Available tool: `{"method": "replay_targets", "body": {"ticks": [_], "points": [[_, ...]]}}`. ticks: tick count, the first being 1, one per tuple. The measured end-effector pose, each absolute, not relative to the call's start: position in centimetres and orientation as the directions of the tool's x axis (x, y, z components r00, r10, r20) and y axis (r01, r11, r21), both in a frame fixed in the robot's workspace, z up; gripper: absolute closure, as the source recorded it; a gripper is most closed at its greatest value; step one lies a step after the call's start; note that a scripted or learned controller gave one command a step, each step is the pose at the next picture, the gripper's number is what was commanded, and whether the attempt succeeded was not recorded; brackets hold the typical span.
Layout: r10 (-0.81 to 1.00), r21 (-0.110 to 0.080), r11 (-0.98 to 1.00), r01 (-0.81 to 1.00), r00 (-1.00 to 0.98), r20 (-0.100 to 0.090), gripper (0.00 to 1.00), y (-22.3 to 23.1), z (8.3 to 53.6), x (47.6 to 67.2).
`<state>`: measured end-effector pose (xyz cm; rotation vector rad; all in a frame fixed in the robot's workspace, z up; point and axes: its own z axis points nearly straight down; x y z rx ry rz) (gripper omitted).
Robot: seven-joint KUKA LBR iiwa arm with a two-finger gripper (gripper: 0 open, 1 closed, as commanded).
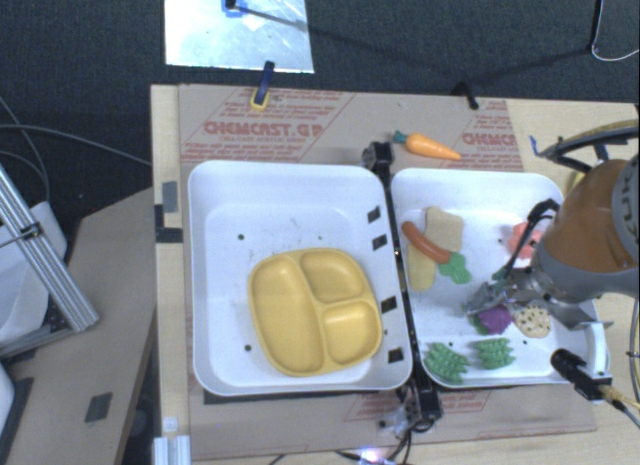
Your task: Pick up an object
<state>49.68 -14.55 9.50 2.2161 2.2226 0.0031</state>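
Observation:
My gripper (492, 303) hangs low in the right bin (480, 185), its dark fingers just above a purple toy (494, 320). Whether the purple toy sits between the fingers cannot be made out. Next to it on the right lies a round speckled cookie (534, 322). A red hot dog (428, 243), a tan bread slice (443, 226), a yellow piece (423, 272) and a small green broccoli (457, 269) lie at the bin's left middle. Two green leafy toys (445, 361) (494, 353) rest near the front edge. A pink piece (519, 240) shows beside the arm.
The left bin (220, 203) holds a yellow divided plate (314, 310). An orange carrot (428, 146) lies on the cardboard behind the right bin. The grey and orange arm (595, 238) covers the right bin's right side. A black clip (378, 154) sits between the bins at the back.

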Motion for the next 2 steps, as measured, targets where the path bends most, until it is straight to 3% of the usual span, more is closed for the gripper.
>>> {"method": "replay_targets", "body": {"ticks": [1,2], "points": [[1.000,0.015,0.018,1.000,-0.018,0.003,1.00,-2.6,19.0,55.8],[1.000,0.003,0.010,1.000,-0.010,0.002,1.00,2.4,18.9,57.6]]}}
